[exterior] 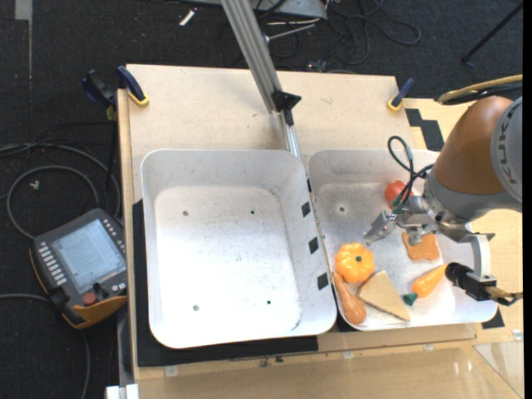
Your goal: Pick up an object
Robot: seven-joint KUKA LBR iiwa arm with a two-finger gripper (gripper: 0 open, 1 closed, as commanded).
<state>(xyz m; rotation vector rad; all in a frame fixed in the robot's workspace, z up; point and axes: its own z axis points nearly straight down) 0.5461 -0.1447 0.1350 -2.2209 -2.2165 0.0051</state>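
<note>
My gripper (389,224) hangs low over the middle of the right bin (332,181). Just to its right lies a flat orange block (422,248), and a red tomato (395,192) sits behind it, partly covered by the wrist. An orange pumpkin (355,263) rests a little in front and to the left of the gripper. Along the bin's front lie a tan wedge (385,296), an orange-brown gourd-like piece (351,304) and a carrot (428,281). I see nothing held in the gripper.
The left bin (220,248) adjoins the right one. A slanted metal pole (259,52) ends at the bins' shared back corner. Clamps (133,87) (401,94) hold the board's back edge. A teach pendant (81,263) lies on the floor at the left.
</note>
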